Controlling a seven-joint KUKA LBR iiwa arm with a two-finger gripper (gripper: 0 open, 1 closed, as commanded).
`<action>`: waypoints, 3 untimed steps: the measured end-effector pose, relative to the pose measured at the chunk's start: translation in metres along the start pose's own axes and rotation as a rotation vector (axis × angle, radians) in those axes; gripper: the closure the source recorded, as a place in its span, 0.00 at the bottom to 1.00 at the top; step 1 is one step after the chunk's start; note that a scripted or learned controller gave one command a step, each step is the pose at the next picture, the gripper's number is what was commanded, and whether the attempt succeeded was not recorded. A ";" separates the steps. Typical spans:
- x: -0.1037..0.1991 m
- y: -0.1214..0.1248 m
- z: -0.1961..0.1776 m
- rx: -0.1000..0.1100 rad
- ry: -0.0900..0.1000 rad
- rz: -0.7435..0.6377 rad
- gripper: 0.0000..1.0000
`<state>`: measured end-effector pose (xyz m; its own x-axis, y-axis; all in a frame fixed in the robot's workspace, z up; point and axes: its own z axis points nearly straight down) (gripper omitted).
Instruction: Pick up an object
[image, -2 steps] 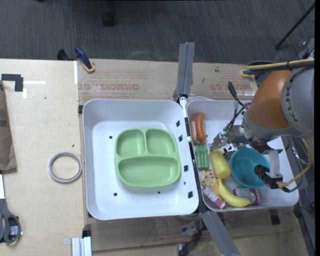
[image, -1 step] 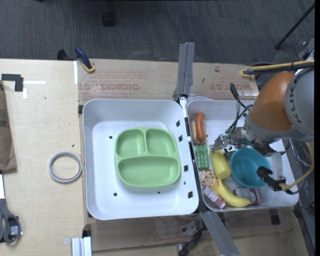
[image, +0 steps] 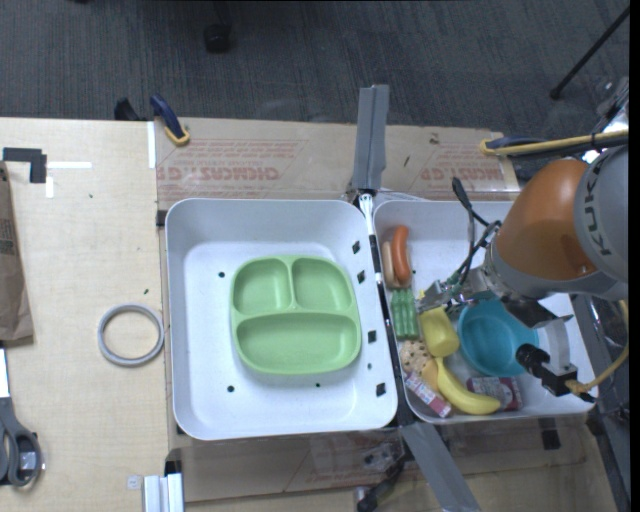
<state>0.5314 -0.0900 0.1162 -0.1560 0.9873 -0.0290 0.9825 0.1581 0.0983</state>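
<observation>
The right bin (image: 430, 215) holds a pile of toy items: an orange carrot-like piece (image: 400, 254), a green ribbed piece (image: 403, 314), a yellow cup-like piece (image: 438, 331), a teal bowl (image: 490, 337) and a yellow banana (image: 460, 392). The arm's orange band (image: 545, 222) hangs over the right bin. My gripper (image: 462, 290) reaches down just above the teal bowl and the yellow piece, its fingertips hidden among wires and the wrist.
The left bin (image: 200, 330) carries a green divided plate (image: 296, 315). A grey ring (image: 131, 333) lies on the bench to the left. A grey divider bar (image: 371, 135) rises between the bins at the back.
</observation>
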 end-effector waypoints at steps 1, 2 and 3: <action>-0.026 0.007 0.004 0.022 0.004 0.024 0.00; -0.057 -0.001 -0.046 0.069 0.014 0.020 0.00; -0.074 0.021 0.016 0.076 0.018 0.019 0.00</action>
<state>0.5648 -0.1604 0.1048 -0.1381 0.9904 -0.0098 0.9901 0.1383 0.0224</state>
